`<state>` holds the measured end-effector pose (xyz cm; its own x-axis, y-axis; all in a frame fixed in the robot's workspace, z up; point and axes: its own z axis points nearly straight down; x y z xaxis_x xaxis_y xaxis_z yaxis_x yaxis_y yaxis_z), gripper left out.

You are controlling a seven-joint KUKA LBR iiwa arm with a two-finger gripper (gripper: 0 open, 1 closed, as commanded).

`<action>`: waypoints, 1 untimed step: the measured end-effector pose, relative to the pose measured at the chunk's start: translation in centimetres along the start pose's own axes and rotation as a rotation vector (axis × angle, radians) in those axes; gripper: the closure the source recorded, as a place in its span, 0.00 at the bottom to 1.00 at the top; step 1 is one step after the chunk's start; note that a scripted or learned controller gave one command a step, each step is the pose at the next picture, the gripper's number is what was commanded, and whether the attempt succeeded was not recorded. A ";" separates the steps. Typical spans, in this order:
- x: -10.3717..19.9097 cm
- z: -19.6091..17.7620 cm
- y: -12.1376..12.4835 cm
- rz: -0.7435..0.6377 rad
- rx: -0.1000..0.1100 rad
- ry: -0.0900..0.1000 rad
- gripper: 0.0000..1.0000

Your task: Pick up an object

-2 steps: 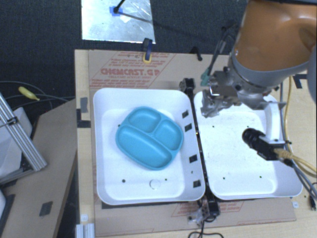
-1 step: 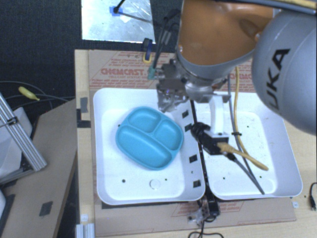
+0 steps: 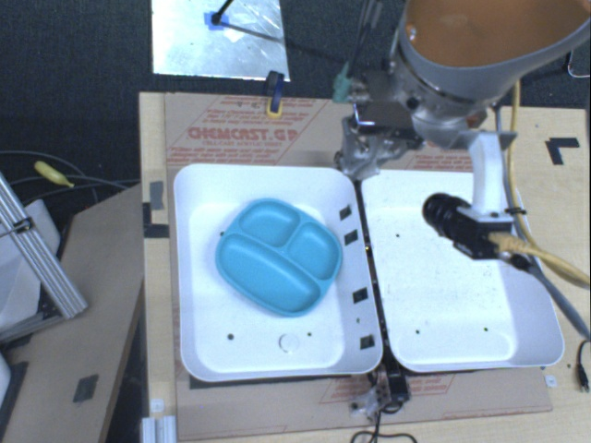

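A light blue divided plate [image 3: 277, 255] with three compartments lies flat in the left white bin [image 3: 208, 340], near its middle. My gripper [image 3: 363, 161] hangs at the far end of the wall between the two bins, above and to the right of the plate and apart from it. The arm's grey wrist and orange band rise behind it at the top right.
The right white bin [image 3: 462, 326] lies beside the left one. A black cylindrical part [image 3: 457, 225] on a white bracket, with a yellow cable, hangs over the right bin. Brown cardboard lies under both bins. A shiny sheet [image 3: 222, 26] lies at the top left.
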<state>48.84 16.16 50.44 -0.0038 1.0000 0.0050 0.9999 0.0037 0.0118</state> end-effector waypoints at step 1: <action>0.2 -0.6 0.1 -0.007 0.007 -0.002 1.00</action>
<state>48.90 16.35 51.00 -0.0110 0.9999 0.0031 0.9999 0.0110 0.0050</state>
